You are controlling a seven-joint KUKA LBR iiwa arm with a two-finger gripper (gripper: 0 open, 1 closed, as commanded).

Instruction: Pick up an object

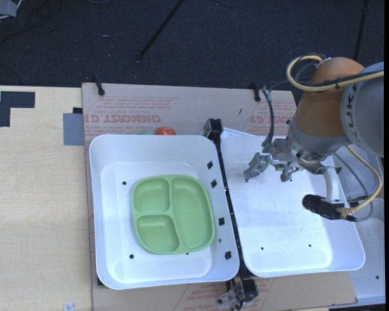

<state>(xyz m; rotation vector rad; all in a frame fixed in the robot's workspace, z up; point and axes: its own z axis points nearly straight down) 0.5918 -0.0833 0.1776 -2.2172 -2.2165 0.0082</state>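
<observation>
A light green divided plate (173,214) with three compartments lies flat in the middle of the left bin (110,173). My gripper (269,172) hangs over the upper left part of the right bin (298,251), well to the right of the plate. Its two fingers (252,171) are spread apart, open, with nothing between them. The grey arm with its orange band (334,76) comes in from the upper right.
A small red-orange object (165,131) and a bit of green (146,133) peek out behind the left bin's far rim. A black divider (223,199) runs between the bins. A black cable piece (324,206) hangs by the arm over the right bin.
</observation>
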